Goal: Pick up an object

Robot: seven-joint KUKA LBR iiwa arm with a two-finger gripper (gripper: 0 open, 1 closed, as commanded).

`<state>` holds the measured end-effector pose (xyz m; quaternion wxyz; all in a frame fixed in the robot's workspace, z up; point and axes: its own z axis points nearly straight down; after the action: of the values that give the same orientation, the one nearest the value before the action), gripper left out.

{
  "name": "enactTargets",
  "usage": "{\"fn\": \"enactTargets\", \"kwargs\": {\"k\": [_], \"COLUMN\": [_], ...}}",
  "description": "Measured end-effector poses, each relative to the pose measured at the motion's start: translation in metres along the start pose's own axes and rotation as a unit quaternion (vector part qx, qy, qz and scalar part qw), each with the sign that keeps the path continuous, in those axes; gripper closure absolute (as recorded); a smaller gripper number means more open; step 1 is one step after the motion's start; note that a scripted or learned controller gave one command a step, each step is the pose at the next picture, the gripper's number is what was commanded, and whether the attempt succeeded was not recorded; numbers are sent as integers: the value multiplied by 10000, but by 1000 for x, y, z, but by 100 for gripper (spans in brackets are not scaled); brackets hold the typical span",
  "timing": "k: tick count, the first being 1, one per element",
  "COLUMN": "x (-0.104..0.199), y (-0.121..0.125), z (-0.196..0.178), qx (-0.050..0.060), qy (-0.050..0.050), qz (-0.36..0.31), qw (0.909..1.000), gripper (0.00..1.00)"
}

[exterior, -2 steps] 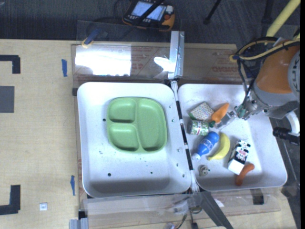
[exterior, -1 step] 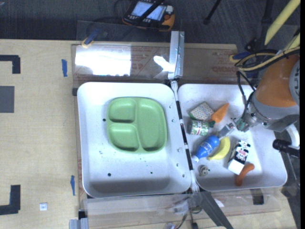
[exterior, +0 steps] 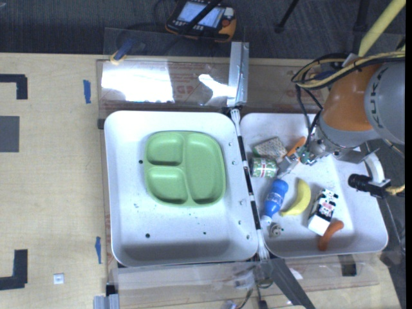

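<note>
Right bin (exterior: 370, 237) holds one banana (exterior: 298, 198), one blue bottle (exterior: 275, 198), one can (exterior: 263, 168)

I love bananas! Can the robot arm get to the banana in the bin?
Probably yes. The banana lies with its top uncovered in the right bin, and the end effector hangs just above it. The blue bottle and the black-and-white box crowd its sides, so gripping could be tricky.
</note>
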<state>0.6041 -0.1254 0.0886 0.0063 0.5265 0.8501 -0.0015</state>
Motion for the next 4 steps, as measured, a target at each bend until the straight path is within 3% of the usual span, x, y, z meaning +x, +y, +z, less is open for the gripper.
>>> {"fn": "enactTargets", "kwargs": {"k": [1, 2, 3, 4], "x": [31, 56, 60, 37], "y": [-54, -81, -110, -119], "z": [-10, 0, -11, -110], "qx": [27, -12, 44, 30], "qy": [68, 38, 70, 50], "qz": [489, 1072, 1985, 2079], "qw": [9988, 9942, 9801, 9781], "gripper": [0, 0, 0, 0]}}
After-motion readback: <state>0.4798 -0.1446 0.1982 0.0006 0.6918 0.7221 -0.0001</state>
